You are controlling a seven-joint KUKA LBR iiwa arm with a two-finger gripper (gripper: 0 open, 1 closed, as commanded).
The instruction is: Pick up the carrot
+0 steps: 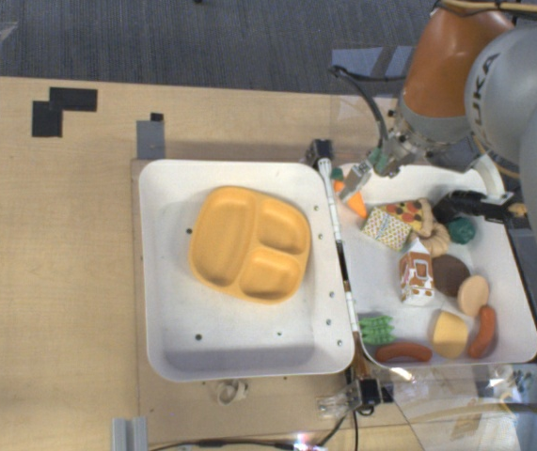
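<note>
White plastic was all around: the right bin was crowded with toy food. My pincer hung at its upper left corner, and I could not tell how wide it stood. The carrot lay just below it, close to the bin wall. I judged the wall might block one side, so the carrot could slip away.

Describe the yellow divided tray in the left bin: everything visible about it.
The yellow divided tray looks like smooth moulded plastic, roughly square with rounded corners. It has three compartments: one long section along its left side and two smaller ones on the right. It lies flat and face up, turned slightly askew, near the middle of the left bin. Only the bin floor touches it.
</note>
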